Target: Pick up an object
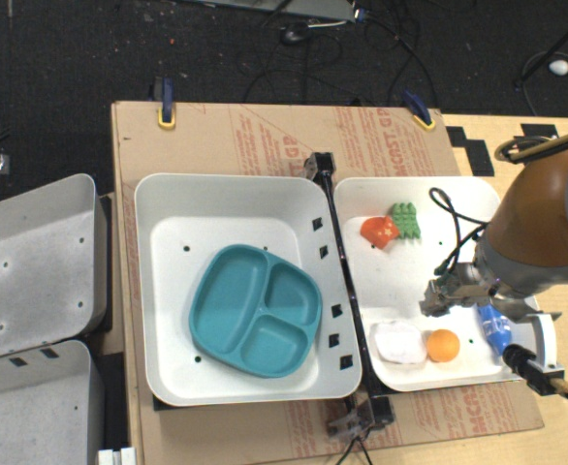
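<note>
The right bin (415,194) holds a red object (379,231) with a green leafy piece (404,220) beside it near the back. A white rounded object (399,343) and an orange ball (443,345) lie at the bin's front. A blue object (495,328) sits at the right side, partly under the arm. My gripper (442,295) hangs low over the right bin's middle, just above and behind the orange ball and a little to the left of the blue object. Nothing visible sits between its tips.
The left bin (158,260) holds a teal divided tray (256,310). A black divider (337,260) runs between the bins. Grey trays (32,260) lie off the bench at the left. A black cable (454,231) loops over the right bin.
</note>
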Robot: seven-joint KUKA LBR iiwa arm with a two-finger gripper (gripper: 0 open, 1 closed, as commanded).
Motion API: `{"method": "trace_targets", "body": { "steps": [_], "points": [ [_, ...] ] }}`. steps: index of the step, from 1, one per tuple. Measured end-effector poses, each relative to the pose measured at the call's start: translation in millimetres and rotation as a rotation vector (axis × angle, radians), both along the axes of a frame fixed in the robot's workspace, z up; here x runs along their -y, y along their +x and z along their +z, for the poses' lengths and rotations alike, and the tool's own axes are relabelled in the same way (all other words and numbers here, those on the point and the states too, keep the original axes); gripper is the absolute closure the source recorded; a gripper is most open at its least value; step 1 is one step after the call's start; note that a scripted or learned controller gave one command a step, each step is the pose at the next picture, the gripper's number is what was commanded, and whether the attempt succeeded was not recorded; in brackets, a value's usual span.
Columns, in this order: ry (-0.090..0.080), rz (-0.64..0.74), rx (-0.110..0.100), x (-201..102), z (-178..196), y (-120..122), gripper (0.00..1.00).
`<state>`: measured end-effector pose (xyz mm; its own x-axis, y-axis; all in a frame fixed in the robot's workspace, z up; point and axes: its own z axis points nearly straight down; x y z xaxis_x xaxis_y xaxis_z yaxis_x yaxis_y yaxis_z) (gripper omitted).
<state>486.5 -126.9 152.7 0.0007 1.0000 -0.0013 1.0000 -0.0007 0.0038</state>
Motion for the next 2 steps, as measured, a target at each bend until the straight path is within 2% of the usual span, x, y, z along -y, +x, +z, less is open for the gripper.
{"method": "trace_targets", "body": {
  "steps": [1, 2],
  "points": [
    [0.0, 0.003, 0.002, 0.2, 52.9, 1.7, 1.0],
    [0.002, 0.007, -0.002, -43.4, 58.6, 18.2, 1.0]
  ]
}}
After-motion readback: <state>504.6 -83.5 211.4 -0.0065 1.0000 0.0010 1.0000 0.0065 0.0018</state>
